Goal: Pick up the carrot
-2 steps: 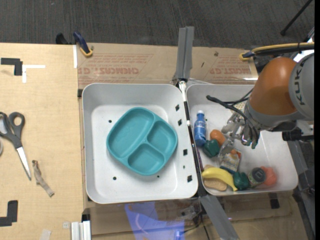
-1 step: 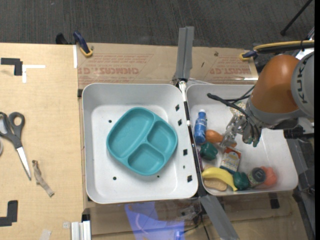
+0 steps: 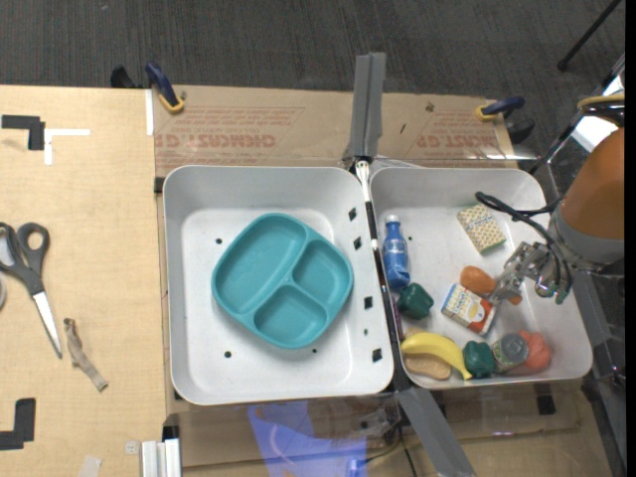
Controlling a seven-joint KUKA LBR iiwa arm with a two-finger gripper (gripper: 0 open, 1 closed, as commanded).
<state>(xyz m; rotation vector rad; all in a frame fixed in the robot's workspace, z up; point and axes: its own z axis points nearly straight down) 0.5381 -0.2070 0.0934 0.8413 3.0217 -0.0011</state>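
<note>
The carrot (image 3: 476, 279) is a short orange piece lying in the right bin (image 3: 437, 199), just above a small carton (image 3: 467, 307). My gripper (image 3: 513, 284) hangs low over the right side of that bin, its tip right beside the carrot's right end and close to touching it. The metal wrist and the orange band of the arm sit further right. Nothing is visibly lifted off the bin floor.
Also in the right bin are a blue bottle (image 3: 396, 251), a dark green item (image 3: 414, 299), a banana (image 3: 434, 346), a green pepper (image 3: 479, 358), a grey can (image 3: 512, 349), a red-orange fruit (image 3: 538, 351) and a speckled block (image 3: 483, 228). The left bin (image 3: 189, 366) holds a teal divided plate (image 3: 283, 279). Scissors (image 3: 30, 276) lie far left.
</note>
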